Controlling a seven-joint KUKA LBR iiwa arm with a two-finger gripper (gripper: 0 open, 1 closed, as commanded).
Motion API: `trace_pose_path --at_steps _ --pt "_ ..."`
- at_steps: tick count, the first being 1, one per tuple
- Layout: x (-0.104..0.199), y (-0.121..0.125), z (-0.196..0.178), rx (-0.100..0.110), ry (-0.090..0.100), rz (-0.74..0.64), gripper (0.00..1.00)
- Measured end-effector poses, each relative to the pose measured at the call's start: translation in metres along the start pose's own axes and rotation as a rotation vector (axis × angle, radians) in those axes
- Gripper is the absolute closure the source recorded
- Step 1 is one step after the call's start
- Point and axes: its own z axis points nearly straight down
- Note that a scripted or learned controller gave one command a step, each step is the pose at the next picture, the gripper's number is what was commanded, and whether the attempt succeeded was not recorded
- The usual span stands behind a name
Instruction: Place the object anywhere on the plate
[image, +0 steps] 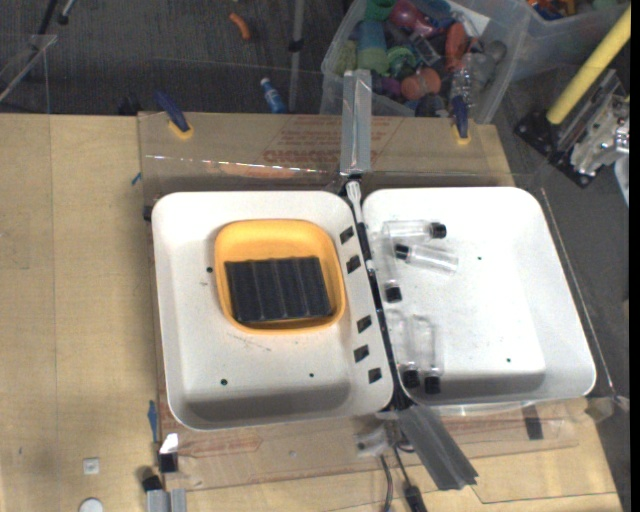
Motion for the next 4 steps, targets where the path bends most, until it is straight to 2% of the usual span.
trace_pose_path --at_steps 1,2,3,4 --pt "0.0 0.0 0.0 0.0 0.0 0.0 0.0" --pt "0.003 -0.001 0.077 -0.002 0.005 -0.283 0.0" --pt "-0.006 0.002 0.128 -0.005 0.005 -0.69 0.0" --pt "-0.006 0.003 0.138 -0.005 0.006 -0.854 0.0"
